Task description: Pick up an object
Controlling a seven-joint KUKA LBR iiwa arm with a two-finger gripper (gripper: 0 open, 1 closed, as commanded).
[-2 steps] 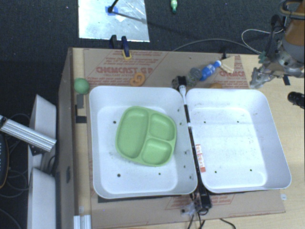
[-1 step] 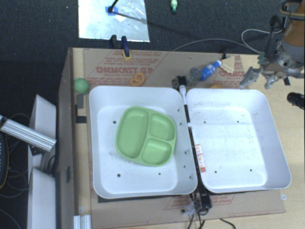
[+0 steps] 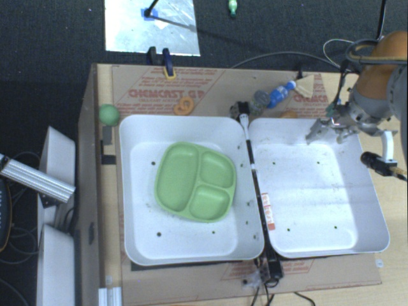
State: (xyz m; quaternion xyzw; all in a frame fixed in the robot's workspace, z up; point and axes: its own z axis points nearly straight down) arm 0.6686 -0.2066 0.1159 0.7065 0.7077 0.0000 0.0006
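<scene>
The lower edge of the frame shows the near rim of the counter (image 3: pixel 191 274), a brown board printed with red lettering, with a small cluster of cables and clips at its bottom center. On this counter sit 2 shallow white bins side by side.

The left bin (image 3: pixel 137 171) occupies the center-left of the frame. It contains 1 green divided plate (image 3: pixel 194 182) with 3 compartments, lying flat near the middle of the bin floor and turned slightly off square to the bin walls. This plate is the only pickable object inside either bin.

The right bin (image 3: pixel 331 234) occupies the center-right of the frame. Its floor shows faint scuff marks and small dark dots. A black divider strip (image 3: pixel 254 183) runs between the 2 bins, carrying a small red-and-white label near its lower end.

The arm (image 3: pixel 376 75) enters from the upper right of the frame, grey with an orange band above the wrist. The gripper (image 3: pixel 328 129) sits over the upper right corner of the right bin, well apart from the green divided plate. Its 2 fingers stand spread apart, with nothing between them.

Behind the bins, along the upper part of the counter, lie a blue and grey bottle-like item (image 3: pixel 275 96), an orange ring-shaped item (image 3: pixel 184 105) and a green ball (image 3: pixel 109 114) at the left edge. Further up, on the dark floor, lie a reflective silver sheet (image 3: pixel 152 19) and a small green object (image 3: pixel 233 4).
</scene>
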